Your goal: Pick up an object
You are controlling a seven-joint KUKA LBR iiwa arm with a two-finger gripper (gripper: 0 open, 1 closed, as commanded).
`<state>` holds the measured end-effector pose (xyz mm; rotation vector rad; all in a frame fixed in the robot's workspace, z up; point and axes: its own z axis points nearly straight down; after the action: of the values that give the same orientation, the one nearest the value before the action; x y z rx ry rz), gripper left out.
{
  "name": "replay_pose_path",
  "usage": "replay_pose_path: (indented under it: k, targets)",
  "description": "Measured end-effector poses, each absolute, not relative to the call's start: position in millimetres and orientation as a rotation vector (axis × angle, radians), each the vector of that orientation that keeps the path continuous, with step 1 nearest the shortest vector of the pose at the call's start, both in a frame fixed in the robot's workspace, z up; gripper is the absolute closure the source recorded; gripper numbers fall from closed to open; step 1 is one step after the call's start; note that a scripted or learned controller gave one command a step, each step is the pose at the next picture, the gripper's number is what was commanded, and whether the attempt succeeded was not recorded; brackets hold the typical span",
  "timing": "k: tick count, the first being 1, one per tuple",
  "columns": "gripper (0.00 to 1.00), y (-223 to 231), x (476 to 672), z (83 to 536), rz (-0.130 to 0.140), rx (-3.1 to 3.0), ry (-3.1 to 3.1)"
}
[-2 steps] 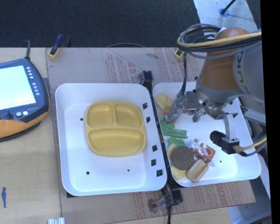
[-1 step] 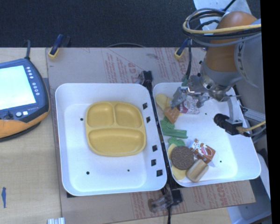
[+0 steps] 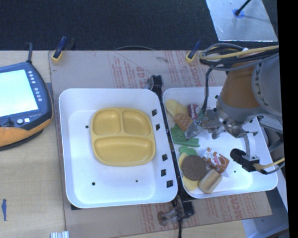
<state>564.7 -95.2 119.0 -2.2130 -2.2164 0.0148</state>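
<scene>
A white bin (image 3: 75,144) fills the middle of the frame and carries a yellow divided plate (image 3: 123,136) with three compartments, lying flat toward the bin's upper half. At the left edge a pendant (image 3: 16,105) with a pale screen and orange underside rests on the bench (image 3: 26,197). Brown cardboard (image 3: 111,68) lies under the bins. Two yellow-and-blue clamps (image 3: 59,49) (image 3: 193,53) sit at its upper edge. Dark carpet (image 3: 108,16) spans the top, with a grey sheet (image 3: 238,14) at upper right.
</scene>
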Motion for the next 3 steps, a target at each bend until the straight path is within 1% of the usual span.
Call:
replay_pose_path:
  k: [1, 2, 3]
  targets:
    - [0.00, -122, 631.1, 90, 0.010, -2.211, -2.220]
    - [0.00, -142, 656.7, 92, 0.004, -2.214, -2.227]
    - [0.00, -100, 573.3, 131, 0.006, -2.212, -2.220]
